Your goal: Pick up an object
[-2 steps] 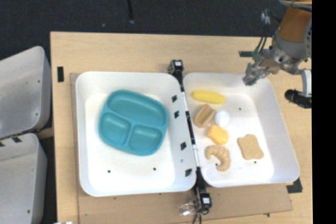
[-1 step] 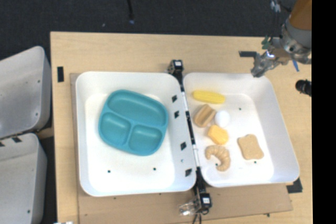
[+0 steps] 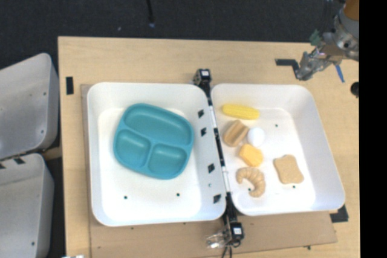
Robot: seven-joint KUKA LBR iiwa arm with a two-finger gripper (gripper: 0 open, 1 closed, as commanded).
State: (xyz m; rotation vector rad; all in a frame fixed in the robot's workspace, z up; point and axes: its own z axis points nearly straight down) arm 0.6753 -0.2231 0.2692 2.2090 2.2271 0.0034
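Observation:
The right bin [image 3: 314, 130] holds several toy foods. A yellow corn cob [image 3: 240, 111] lies near its back left. Below the cob come a tan bread roll [image 3: 234, 133], a white egg [image 3: 257, 136] and an orange cheese block [image 3: 251, 155]. A croissant [image 3: 252, 180] sits near the bin's front, and a slice of toast [image 3: 288, 169] lies to its right. My gripper [image 3: 307, 66] hangs over the bench beyond the right bin's back right corner, well apart from all the food and with nothing seen in it.
A blue divided plate [image 3: 154, 141] lies in the left bin [image 3: 103, 190]. A black-clipped divider [image 3: 213, 148] runs between the two bins. Bare wooden bench [image 3: 181, 60] surrounds them, and grey panels [image 3: 24, 106] stand at the far left.

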